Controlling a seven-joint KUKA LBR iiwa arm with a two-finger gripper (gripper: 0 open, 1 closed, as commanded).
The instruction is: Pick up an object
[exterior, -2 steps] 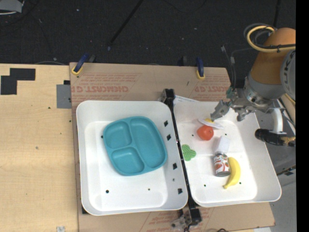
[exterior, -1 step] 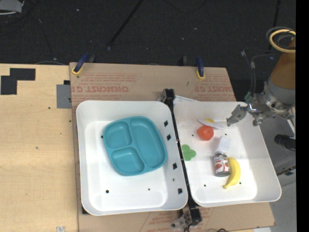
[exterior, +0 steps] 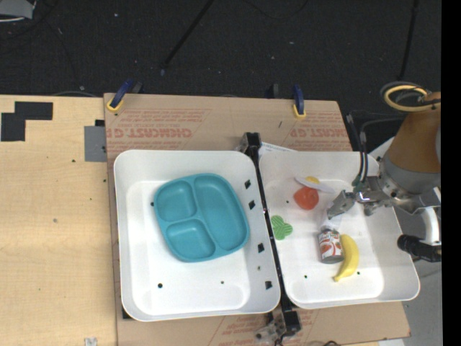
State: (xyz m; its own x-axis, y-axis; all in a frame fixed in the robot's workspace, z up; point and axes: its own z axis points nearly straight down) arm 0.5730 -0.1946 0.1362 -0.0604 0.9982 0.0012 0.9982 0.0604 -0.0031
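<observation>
The right bin [exterior: 389,283] holds several small objects. A red round fruit [exterior: 306,198] lies near its middle. A little behind it lies a small white and yellow piece [exterior: 314,182]. A green leafy piece [exterior: 281,229] sits by the divider. A red and white can [exterior: 330,244] stands beside a yellow banana [exterior: 348,256] toward the front. My gripper [exterior: 353,205] hangs over the bin's right half, right of the red fruit and just behind the can. It is open with nothing between its fingers.
The left bin [exterior: 137,265] holds a teal divided plate [exterior: 201,216]. A black divider [exterior: 263,222] runs between the bins. Cardboard lies under both, held by clamps [exterior: 298,105] at the back. The arm's grey body [exterior: 414,157] stands over the right bin's right rim.
</observation>
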